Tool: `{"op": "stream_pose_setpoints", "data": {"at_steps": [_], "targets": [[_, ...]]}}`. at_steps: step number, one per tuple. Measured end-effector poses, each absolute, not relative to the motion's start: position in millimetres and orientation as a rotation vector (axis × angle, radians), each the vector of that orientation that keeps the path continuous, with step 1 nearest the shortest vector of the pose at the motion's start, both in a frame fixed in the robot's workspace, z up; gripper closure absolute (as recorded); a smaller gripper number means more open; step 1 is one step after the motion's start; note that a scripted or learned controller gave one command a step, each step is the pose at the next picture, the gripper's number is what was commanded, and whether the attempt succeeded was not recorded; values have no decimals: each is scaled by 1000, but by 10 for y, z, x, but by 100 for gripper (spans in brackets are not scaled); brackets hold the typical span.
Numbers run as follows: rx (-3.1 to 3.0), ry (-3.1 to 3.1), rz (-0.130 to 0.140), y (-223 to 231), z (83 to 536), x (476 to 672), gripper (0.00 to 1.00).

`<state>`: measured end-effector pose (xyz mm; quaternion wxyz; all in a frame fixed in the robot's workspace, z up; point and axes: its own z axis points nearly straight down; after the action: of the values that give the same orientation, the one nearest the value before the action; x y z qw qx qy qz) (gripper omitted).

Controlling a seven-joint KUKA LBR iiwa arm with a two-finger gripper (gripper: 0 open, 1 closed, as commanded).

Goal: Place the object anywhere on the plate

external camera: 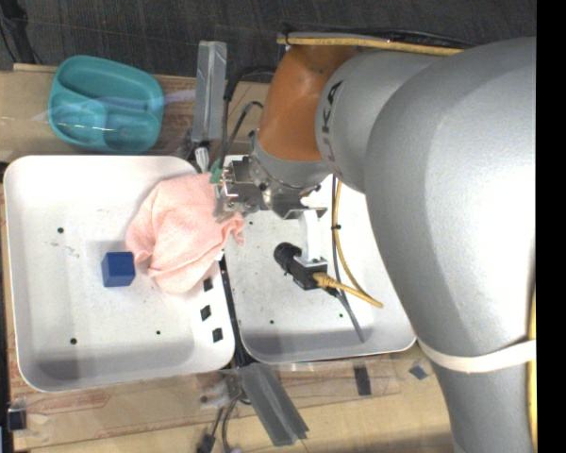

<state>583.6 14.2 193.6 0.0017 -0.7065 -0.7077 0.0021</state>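
Observation:
A crumpled pink cloth [179, 234] lies in the left bin [38, 347], with its right edge draped up to the wall shared with the other bin. A small blue cube [118, 268] rests on the bin floor just left of the cloth, close to it. My gripper [229, 196] hangs over the divider between the bins, right at the cloth's upper right corner and touching or nearly touching the fabric. The wrist hides its tips. The grey arm with its orange band covers most of the right side.
A teal plastic container [106, 102] sits on the bench behind the left bin. In the right bin [302, 343] a black fitting [295, 263] with a yellow cable [354, 295] hangs below the arm. Grey metal brackets stand at the back and front of the divider.

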Motion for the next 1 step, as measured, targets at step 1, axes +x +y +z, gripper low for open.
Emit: {"op": "stream_pose_setpoints", "data": {"at_steps": [1], "targets": [[-2293, -2141, 11, 534, 1890, 5326, 100]]}}
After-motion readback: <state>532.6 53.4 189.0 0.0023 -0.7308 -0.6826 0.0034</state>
